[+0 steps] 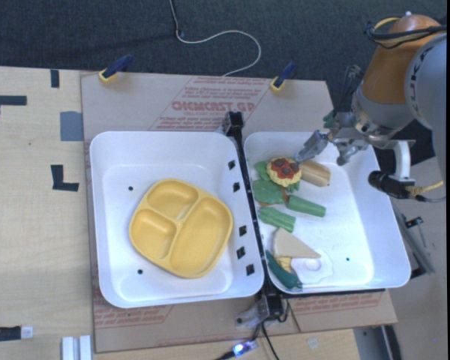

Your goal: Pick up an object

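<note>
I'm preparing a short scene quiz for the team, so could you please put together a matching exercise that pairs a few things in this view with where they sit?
Things:
1. yellow divided plate
2. gripper
3. pale wedge
4. white cable

Places:
A. near end of the right bin
B. dark floor beyond the bench
C. left bin
D. above the far end of the right bin

Pairs: 1-C, 2-D, 3-A, 4-B

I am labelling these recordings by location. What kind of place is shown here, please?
Probably a robotics lab test bench, not a kitchen. A grey and orange robot arm reaches over two white bins on clamped cardboard, and the food looks like plastic toys.
</note>
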Controlling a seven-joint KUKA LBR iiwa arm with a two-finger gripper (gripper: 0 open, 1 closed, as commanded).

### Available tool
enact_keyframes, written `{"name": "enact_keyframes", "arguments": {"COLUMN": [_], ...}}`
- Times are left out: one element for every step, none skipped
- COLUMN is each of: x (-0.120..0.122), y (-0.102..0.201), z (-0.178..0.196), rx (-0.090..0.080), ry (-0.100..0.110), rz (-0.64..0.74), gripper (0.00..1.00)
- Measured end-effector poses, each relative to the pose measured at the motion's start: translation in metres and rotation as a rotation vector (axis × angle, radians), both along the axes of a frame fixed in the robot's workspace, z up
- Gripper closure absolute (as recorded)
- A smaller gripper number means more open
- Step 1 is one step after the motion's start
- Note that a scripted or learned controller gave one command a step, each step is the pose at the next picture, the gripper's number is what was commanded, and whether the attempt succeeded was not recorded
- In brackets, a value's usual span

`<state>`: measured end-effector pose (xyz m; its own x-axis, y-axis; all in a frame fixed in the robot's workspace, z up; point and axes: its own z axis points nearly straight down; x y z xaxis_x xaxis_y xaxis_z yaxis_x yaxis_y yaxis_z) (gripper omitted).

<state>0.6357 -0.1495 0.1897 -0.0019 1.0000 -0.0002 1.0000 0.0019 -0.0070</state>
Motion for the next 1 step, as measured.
{"name": "enact_keyframes", "arguments": {"x": [-0.0024], "y": [0.0037], "z": [-0.0653], "rx": [0.001], "ry": [0.001], "rz": [0.0], "gripper": [0.0]}}
